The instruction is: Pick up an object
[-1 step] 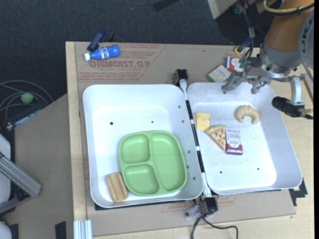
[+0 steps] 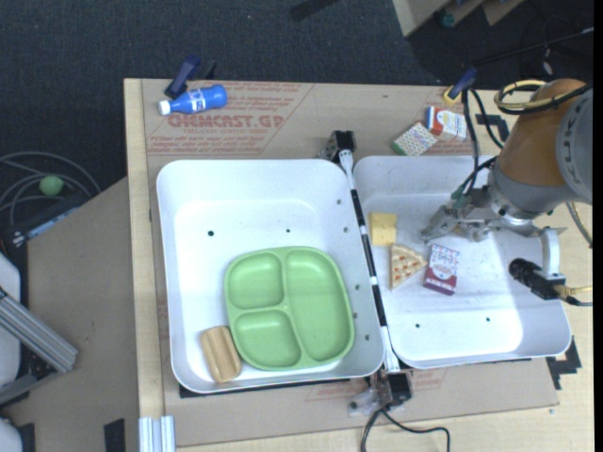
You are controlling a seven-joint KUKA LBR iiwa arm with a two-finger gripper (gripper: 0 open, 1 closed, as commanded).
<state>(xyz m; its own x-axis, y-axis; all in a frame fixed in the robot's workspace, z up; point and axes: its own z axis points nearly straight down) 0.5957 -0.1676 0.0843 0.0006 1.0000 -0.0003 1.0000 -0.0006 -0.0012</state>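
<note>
My gripper [image 2: 459, 232] hangs over the back of the right bin [image 2: 490, 342], below the arm's orange band [image 2: 532, 144]. Its metal fingers [image 2: 435, 226] are spread apart with nothing between them, so it is open. Just in front of it lies a small red and white packet [image 2: 442, 268], apart from the fingertips. To the packet's left is an orange waffle-patterned wedge [image 2: 405, 265], and behind that a yellow block [image 2: 382, 228] near the bin's left wall.
The left bin [image 2: 188, 215] holds a green divided plate [image 2: 285, 307] and a tan bread-like piece [image 2: 220, 353] at its front left. Behind the bins on the bench lie a blue and white bottle [image 2: 193, 99] and small cartons [image 2: 429, 132]. A black connector [image 2: 534, 279] sticks out at the right.
</note>
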